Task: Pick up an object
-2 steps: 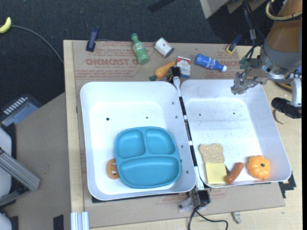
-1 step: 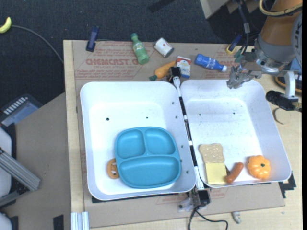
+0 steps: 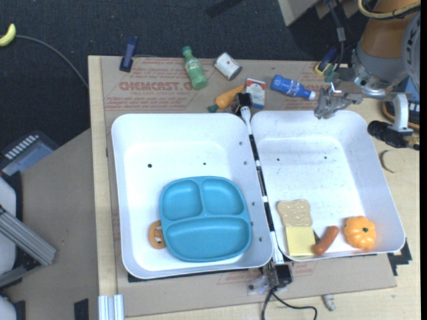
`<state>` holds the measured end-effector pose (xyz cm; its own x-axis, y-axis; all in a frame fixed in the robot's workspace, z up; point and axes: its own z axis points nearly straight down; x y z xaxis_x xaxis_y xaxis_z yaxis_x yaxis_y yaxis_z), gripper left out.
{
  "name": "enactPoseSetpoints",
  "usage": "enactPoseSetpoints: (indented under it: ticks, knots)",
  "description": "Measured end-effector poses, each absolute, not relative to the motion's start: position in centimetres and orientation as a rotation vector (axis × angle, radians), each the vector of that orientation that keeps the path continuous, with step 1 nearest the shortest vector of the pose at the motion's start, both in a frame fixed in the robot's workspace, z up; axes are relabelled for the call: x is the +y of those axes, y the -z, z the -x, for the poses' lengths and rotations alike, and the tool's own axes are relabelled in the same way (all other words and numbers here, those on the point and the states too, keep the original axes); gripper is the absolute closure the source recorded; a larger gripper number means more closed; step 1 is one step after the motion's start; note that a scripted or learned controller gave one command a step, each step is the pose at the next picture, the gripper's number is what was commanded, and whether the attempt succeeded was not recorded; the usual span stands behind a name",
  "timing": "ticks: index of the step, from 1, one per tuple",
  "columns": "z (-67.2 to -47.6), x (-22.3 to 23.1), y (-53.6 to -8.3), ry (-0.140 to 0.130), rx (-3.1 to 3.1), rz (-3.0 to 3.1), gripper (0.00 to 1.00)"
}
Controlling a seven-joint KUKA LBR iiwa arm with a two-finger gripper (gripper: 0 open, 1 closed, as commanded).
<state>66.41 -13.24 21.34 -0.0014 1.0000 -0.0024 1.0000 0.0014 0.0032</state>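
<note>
My gripper (image 3: 326, 107) hangs over the far rim of the right bin (image 3: 373, 153), near its back right corner, with nothing seen in it. At the near end of that bin lie a tan bread slice (image 3: 294, 211), a yellow cheese square (image 3: 299, 240), a reddish sausage (image 3: 325, 240) and a small orange pumpkin (image 3: 360, 232), all well in front of the gripper. In the left bin (image 3: 133, 152) rests a blue divided plate (image 3: 205, 217). A brown pretzel (image 3: 156, 235) is partly tucked under the plate's left edge.
Behind the bins on the board lie a green bottle (image 3: 195, 68), a white can (image 3: 227, 65), a blue bottle (image 3: 292, 87), an orange piece (image 3: 227, 99), a small carton (image 3: 254, 92) and a blue marker (image 3: 128, 53).
</note>
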Motion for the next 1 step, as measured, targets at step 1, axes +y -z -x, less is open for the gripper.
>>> enactPoseSetpoints:
  ticks: [1]
  knots:
    - [-66.61, -11.6, -17.16, 0.002, 2.224, -2.222, 1.0]
